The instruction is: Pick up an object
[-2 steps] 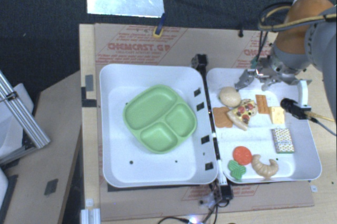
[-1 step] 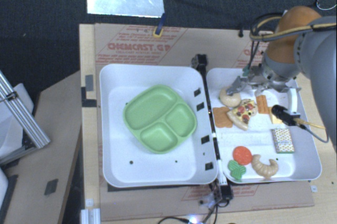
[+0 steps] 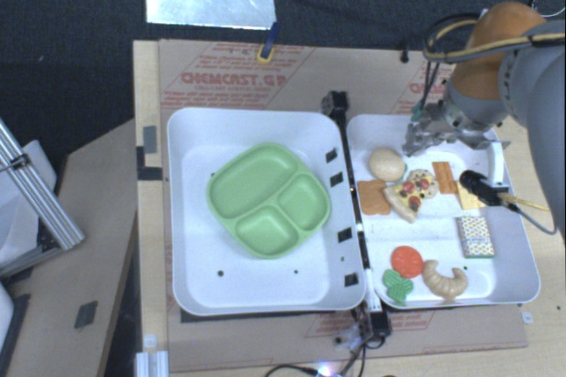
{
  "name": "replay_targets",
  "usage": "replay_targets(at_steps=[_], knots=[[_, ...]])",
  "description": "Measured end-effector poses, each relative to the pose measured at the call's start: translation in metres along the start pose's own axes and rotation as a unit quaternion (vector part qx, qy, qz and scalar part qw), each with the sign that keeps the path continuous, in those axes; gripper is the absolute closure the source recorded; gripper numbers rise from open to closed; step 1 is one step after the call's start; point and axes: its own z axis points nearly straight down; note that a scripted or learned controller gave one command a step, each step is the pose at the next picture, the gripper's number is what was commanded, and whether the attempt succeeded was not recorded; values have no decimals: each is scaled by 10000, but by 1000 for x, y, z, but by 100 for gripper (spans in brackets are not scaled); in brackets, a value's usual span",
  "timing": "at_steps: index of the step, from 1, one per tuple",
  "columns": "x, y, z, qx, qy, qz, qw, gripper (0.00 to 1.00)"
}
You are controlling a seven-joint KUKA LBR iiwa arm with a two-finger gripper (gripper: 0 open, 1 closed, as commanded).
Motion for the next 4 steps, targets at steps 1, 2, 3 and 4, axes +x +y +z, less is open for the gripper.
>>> replay_targets(at_steps=[1, 2, 3, 4], knots=[[-4, 9, -64, 35, -19, 14, 10000, 100], [-4, 12, -118, 37, -16, 10, 10000, 100], [46, -4, -110, 76, 1, -3, 10000, 100], [109, -7, -112, 71, 6, -8, 10000, 100]])
